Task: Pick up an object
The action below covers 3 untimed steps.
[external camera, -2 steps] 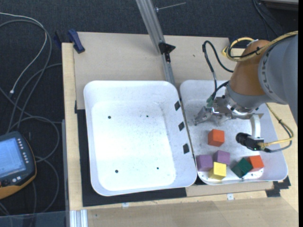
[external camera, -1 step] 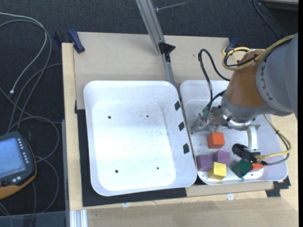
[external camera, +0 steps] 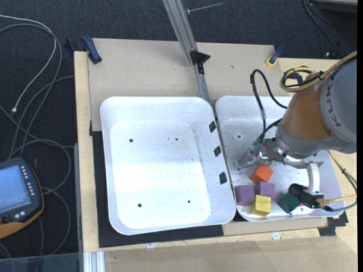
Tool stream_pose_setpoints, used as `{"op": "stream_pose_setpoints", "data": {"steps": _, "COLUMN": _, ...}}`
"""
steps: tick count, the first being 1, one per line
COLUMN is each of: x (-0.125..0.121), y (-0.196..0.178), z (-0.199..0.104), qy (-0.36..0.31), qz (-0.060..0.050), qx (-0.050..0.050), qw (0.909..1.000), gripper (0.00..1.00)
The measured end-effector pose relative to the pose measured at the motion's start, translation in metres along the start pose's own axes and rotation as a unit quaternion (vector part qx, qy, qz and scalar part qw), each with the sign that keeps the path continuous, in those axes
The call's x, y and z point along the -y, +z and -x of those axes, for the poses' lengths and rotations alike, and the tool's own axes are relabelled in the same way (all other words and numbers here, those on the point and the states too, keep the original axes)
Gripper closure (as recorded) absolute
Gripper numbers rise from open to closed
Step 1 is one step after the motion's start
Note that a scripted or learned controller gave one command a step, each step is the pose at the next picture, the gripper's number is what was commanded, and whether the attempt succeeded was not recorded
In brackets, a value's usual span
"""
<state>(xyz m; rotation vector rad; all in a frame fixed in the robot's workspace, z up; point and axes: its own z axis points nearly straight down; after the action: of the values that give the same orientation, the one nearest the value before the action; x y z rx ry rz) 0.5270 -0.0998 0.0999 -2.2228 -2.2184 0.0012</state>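
Observation:
In the right bin [external camera: 238, 115], near its front edge, lie several small blocks: an orange block [external camera: 262, 173], a purple block [external camera: 245, 194], a yellow block [external camera: 263, 204] and a dark green block [external camera: 287, 203]. My gripper [external camera: 251, 156] hangs low over this bin, just up and left of the orange block, with the grey wrist and orange-banded arm [external camera: 306, 120] coming in from the right. The wrist hides part of the bin floor behind the blocks.
The left bin [external camera: 153, 163] sits beside the right one, with black clips [external camera: 216, 151] along the shared wall. A slanted metal pole [external camera: 181, 27] rises behind the bins. Cables [external camera: 258, 95] loop off the arm above the right bin.

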Motion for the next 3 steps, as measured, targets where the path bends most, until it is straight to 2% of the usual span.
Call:
{"op": "stream_pose_setpoints", "data": {"steps": 1, "x": 0.035, "y": 0.001, "z": -0.007, "qy": -0.001, "qz": -0.002, "qx": -0.001, "qw": 1.0000, "gripper": 0.00}}
{"op": "stream_pose_setpoints", "data": {"steps": 2, "x": 0.033, "y": -0.010, "z": -0.008, "qy": -0.001, "qz": 0.001, "qx": -0.001, "qw": 1.0000, "gripper": 1.00}}
{"op": "stream_pose_setpoints", "data": {"steps": 3, "x": -0.001, "y": -0.104, "z": -0.078, "qy": -0.005, "qz": 0.005, "qx": -0.001, "qw": 1.0000, "gripper": 1.00}}
